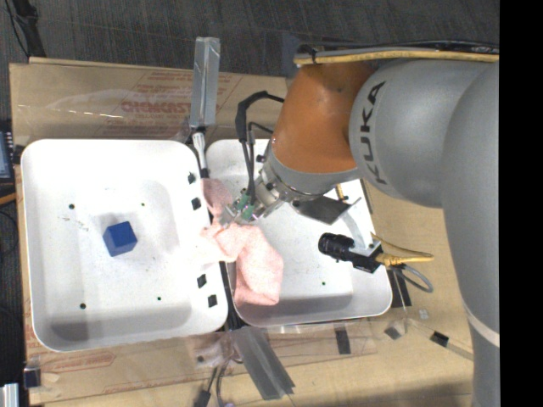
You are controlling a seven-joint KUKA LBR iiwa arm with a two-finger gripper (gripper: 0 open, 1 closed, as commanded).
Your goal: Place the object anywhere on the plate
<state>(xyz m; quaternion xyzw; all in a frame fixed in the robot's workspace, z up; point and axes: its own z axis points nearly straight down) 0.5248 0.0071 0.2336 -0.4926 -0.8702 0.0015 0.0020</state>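
A pink cloth (253,261) lies crumpled in the right bin (339,299), against its left wall, with part of it lapping over the rim between the two bins. My gripper (243,208) is low over the cloth's upper end and seems to touch it; the wrist and the orange band (318,121) hide most of it. A small blue cube (120,237) sits on the floor of the left bin (51,312), well away from the gripper.
The arm's grey body covers the right side of the right bin. A black connector (346,250) with a yellow-tipped cable hangs over that bin's right part. Grey tape strips hold the bins at the top (204,83) and bottom (263,363).
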